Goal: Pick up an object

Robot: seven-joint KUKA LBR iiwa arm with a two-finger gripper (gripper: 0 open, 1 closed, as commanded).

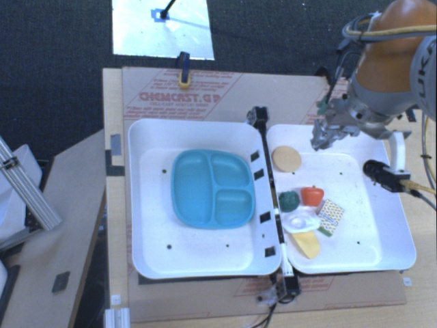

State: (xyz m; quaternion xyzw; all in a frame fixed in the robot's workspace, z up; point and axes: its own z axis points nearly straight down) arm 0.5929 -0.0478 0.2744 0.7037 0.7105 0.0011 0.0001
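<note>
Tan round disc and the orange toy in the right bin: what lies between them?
Camera view: bare white bin floor separates the tan disc from the orange toy.

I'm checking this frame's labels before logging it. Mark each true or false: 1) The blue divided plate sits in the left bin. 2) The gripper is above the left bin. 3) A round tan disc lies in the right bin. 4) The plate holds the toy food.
1) True: the blue divided plate lies in the left bin.
2) False: the gripper hangs over the right bin, near its far edge.
3) True: the tan disc is there.
4) False: the red piece, green piece and the rest lie in the right bin.
</note>
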